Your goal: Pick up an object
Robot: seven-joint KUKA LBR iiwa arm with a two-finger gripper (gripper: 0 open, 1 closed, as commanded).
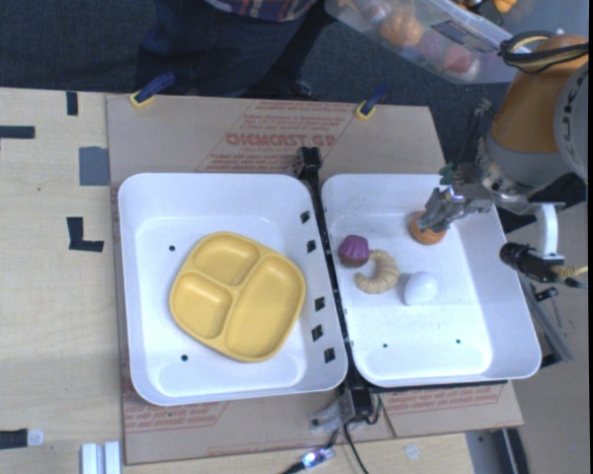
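Tool (437,212) directly over orange object (426,231), right bin's (494,358) far side.

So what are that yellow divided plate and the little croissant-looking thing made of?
The yellow plate looks like moulded plastic: one even colour, smooth rounded compartment ridges, a soft matte sheen. The croissant in the right bin seems to be a toy, probably plastic or rubber, given its uniform tan colour and smooth ridged surface; the view is too small to tell which.
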